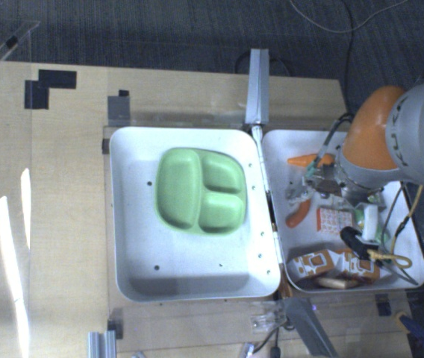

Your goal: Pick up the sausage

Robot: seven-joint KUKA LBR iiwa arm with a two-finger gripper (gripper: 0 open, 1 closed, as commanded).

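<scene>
The sausage [296, 214], a short reddish-orange piece, lies tilted in the right bin [273, 171] close to its left wall. My gripper [300, 192] hangs directly over its upper end, reaching in from the right below the orange wrist band. Whether the gripper touches the sausage is hidden by the metal parts. The sausage rests on the bin floor.
An orange carrot [300, 159] lies just behind the gripper. A red-and-white packet [334, 220] sits right of the sausage. A brown-and-white wrapper [330, 262] and a tan stick [333, 280] lie along the front wall. The left bin [133, 259] holds a green divided plate [200, 189].
</scene>
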